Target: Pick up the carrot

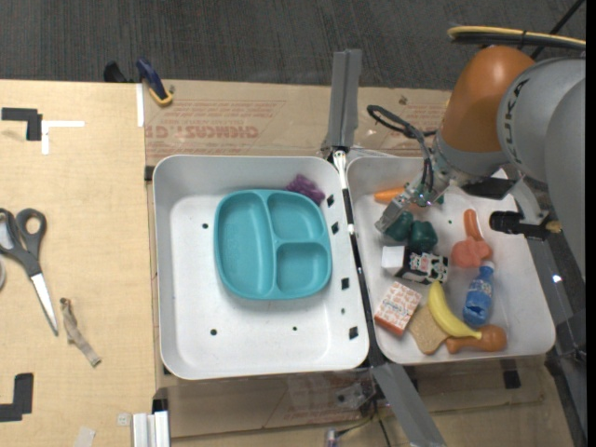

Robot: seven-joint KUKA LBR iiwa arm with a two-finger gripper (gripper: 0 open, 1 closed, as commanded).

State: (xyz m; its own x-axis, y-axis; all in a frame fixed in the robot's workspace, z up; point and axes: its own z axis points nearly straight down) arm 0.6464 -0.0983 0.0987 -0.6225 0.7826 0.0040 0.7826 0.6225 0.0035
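Observation:
The carrot [387, 195] is a small orange piece lying near the back left corner of the right bin [540, 343]. My gripper [400, 218] hangs low over that bin, its dark teal tip just in front and to the right of the carrot, close to it. I cannot see anything held in it. The grey arm with its orange band [489, 91] reaches in from the right and hides the bin's back right part.
The right bin also holds a white cube [392, 256], a black-and-white toy [425, 265], a salmon toy [471, 243], a blue bottle [479, 296], a banana [447, 313] and a printed box [399, 306]. The left bin has a teal divided plate [275, 243] and a purple item [305, 187]. Scissors [30, 254] lie on the bench.

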